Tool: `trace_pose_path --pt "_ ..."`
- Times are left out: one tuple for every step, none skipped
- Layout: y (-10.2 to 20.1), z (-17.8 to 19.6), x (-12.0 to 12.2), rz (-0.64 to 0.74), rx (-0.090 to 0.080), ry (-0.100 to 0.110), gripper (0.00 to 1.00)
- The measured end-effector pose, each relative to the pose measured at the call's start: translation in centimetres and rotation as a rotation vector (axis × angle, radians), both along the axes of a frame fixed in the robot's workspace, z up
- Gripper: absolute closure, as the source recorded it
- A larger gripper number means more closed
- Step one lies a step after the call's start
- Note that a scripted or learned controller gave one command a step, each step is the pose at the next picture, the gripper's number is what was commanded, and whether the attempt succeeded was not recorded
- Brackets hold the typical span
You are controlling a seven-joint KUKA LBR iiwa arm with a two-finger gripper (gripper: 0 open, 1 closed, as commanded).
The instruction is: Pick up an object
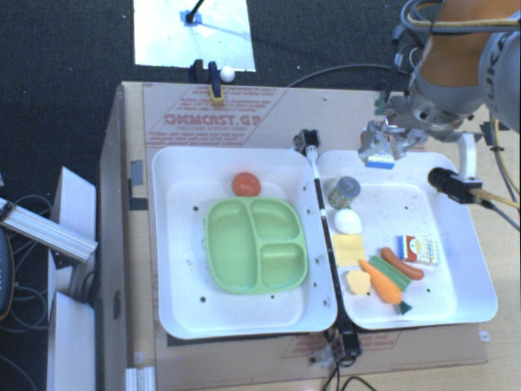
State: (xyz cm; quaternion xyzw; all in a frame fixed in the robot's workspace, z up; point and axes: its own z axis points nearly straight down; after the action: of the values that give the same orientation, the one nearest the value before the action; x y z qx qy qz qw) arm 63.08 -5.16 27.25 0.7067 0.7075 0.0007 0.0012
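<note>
Toys like the egg (348,221), carrot (383,282) and sausage (401,264) sit close in the right bin (464,243), so my gripper (381,145), above its back rim, could bump 2 at once.

Tray (256,244) in left bin (175,300)

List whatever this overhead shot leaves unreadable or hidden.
- hand: camera view, blurred and partly under the wrist; fingers' state unreadable.
- small box: camera view, print too small to read.
- grey round object: camera view, too small to identify.
- arm: camera view, cut off by the right and top edges.
- green tray: hides the left bin floor beneath it.
</note>
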Motion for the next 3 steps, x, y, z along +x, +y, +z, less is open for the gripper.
trace_pose_path --pt "-3.0 -1.6 3.8 -0.001 -0.001 0.001 1.0" --pt "-3.1 -0.9 3.8 0.0 -0.001 -0.001 1.0" --pt "-1.4 -0.9 3.8 0.003 0.0 0.0 1.0"
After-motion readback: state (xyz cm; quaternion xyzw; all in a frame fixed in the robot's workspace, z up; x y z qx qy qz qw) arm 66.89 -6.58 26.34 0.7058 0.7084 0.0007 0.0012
